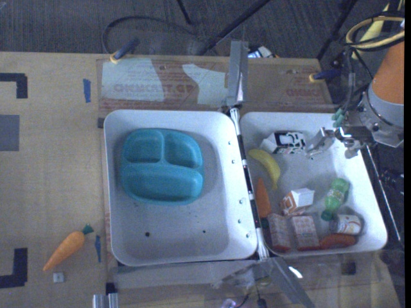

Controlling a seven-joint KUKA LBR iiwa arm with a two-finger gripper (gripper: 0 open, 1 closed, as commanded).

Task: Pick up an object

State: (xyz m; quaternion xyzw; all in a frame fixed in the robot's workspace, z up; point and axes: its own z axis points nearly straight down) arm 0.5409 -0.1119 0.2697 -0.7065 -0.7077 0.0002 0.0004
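You've got the gripper (333,141) at the upper right of the frame, over the right bin's (379,226) top edge, fingers apart with nothing between them. Pickable stuff sits below it: black-and-white carton (289,142), banana (267,165), green bottle (335,194), small cartons and a can along the bottom. Left bin (115,236) holds a blue divided plate (162,165). Toy carrot (65,248) lies on the bench, lower left.

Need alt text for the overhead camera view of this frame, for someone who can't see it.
The arm's claw hangs over the right bin, above its far side, near a black-and-white carton, holding nothing that can be seen. That bin also holds a banana, small boxes and a green bottle. The left bin holds a blue divided plate; a toy carrot lies on the bench.
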